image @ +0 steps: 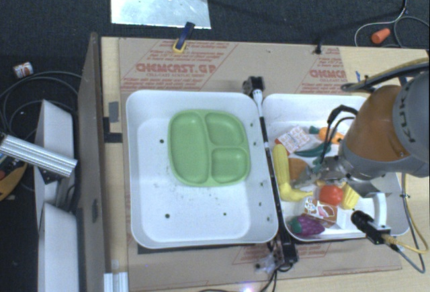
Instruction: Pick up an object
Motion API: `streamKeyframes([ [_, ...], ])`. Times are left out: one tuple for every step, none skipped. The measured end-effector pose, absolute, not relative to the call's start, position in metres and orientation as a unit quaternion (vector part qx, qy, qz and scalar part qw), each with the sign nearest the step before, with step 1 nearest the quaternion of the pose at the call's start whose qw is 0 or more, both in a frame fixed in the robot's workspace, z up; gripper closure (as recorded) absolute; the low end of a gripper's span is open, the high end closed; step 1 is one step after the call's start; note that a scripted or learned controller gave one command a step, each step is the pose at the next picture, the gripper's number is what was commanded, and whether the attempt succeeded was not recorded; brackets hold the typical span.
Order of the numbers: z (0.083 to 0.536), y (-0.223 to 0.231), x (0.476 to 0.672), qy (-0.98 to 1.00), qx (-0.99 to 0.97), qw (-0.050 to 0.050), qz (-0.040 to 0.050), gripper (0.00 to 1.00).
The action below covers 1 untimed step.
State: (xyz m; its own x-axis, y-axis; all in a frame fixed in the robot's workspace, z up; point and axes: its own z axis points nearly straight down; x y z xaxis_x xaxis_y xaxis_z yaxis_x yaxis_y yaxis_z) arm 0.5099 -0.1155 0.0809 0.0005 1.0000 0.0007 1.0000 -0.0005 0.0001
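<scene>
The right white bin holds several toy foods. A yellow banana lies along its left wall, with an orange-brown piece beside it. A red tomato and a small yellow piece sit near the bin's front, and purple grapes lie at the front edge. A white printed packet and a green piece lie further back. My gripper is low over the middle of this pile, just above the tomato and right of the orange-brown piece. The arm hides the bin's right part.
The left white bin carries a green divided plate. A black clamp sits at the back between the bins. The grey arm with its orange band covers the right side of the right bin.
</scene>
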Motion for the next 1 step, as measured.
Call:
streamKeyframes([
  [0.0861,-0.1992,0.5732,-0.706,-0.708,-0.006,-0.0007,0.00],
])
